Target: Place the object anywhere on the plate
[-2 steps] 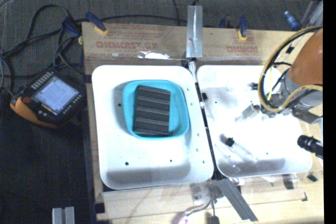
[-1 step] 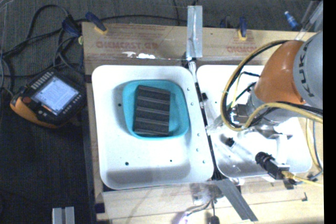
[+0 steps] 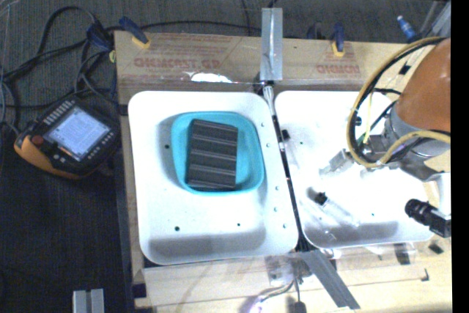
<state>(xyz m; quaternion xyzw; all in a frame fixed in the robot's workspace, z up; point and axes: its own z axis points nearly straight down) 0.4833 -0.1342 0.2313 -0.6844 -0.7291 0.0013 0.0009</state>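
Dark ribbed block [image 3: 213,155] lies flat on the blue plate [image 3: 253,157] in the left bin [image 3: 146,179]. Arm [image 3: 429,95] hangs over the right bin [image 3: 322,124]; claw state: cannot tell. Teach pendant [image 3: 69,137] on the floor, left of the bench [image 3: 183,59].

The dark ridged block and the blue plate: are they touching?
Touching. In the camera view, the dark ridged block lies flat inside the blue plate in the left bin, with plate rim showing around it and no gap beneath.
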